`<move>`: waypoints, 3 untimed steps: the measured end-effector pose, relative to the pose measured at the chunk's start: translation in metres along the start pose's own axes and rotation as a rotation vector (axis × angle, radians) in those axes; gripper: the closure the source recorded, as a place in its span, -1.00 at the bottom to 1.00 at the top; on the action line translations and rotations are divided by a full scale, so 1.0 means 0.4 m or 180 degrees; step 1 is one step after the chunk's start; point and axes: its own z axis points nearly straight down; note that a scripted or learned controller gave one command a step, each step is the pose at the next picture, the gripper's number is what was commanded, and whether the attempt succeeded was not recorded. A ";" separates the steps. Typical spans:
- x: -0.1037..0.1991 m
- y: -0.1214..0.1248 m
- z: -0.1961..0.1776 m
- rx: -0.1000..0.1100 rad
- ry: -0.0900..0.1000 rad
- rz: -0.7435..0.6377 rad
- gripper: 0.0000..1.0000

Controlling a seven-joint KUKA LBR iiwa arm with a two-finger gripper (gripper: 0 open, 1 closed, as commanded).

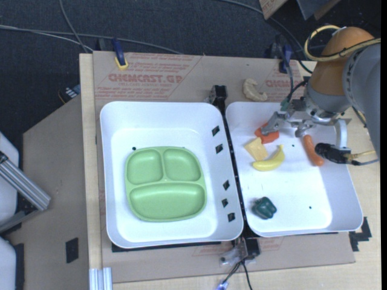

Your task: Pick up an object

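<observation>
A dark green lump (264,208) lies below a curved yellow banana (269,160); whether the jaws (289,121) are parted, I cannot tell.

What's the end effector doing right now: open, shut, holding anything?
End effector: low over the right white bin, at the small orange-red piece; whether it is open, shut or gripping that piece cannot be told.

We see banana (269,161) and yellow wedge (256,148) just below gripper (289,121); orange carrot (312,150) right of it; green pepper (263,208) well below.
</observation>
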 end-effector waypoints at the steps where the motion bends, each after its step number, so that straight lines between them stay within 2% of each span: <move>1: 0.002 0.010 0.004 -0.0009 -0.0004 -0.0013 -1.00; 2: 0.004 0.017 -0.030 -0.0041 -0.0005 -0.0014 1.00; 3: 0.024 0.034 -0.153 -0.0008 -0.0017 -0.0010 1.00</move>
